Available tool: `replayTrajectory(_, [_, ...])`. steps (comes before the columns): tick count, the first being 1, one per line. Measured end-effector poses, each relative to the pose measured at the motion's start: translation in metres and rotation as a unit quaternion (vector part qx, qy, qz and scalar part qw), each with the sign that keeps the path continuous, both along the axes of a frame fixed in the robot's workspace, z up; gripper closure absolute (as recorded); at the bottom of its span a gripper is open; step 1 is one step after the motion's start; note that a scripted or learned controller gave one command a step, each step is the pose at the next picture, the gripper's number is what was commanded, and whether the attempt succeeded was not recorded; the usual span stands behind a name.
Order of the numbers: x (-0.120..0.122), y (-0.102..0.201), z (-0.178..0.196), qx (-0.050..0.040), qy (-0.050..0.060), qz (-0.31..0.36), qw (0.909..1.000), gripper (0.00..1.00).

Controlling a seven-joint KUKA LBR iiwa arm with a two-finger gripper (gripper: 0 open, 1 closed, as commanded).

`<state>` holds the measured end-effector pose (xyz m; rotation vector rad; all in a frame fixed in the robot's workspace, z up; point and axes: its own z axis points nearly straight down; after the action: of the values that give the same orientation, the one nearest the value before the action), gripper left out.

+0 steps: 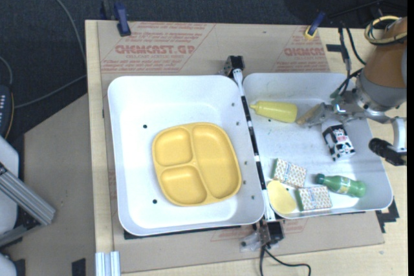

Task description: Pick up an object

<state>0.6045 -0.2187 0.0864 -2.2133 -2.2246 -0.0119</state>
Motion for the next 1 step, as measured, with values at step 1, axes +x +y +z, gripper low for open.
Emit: replayTrajectory(1, [-0.0393,0.0171,-0.0019,-0.0034,0.002,-0.003,1.0,0.0])
